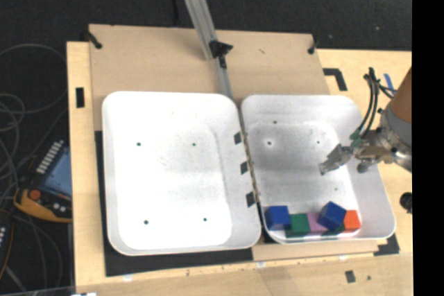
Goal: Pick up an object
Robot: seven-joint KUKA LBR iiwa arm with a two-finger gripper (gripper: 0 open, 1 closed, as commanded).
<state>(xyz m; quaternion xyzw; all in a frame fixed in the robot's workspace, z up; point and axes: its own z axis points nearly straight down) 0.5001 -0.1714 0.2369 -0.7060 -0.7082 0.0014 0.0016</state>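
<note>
- Camera view puts the pickable things in a row along the near wall of the right bin: a blue block, a green block, a pink piece, a second blue block and an orange block.
- They look like small, rigid, light cubes, likely smooth-sided; opposite flat faces would give the best hold.
- The left blue block stands freest; the others crowd together, touching or overlapping.
- The gripper hangs over the bin's right half, well apart from the row, holding nothing; whether its jaws are spread or pressed together I cannot tell.
- The pink piece is half-hidden, its shape unclear.
- The left bin lies beside it.
</note>
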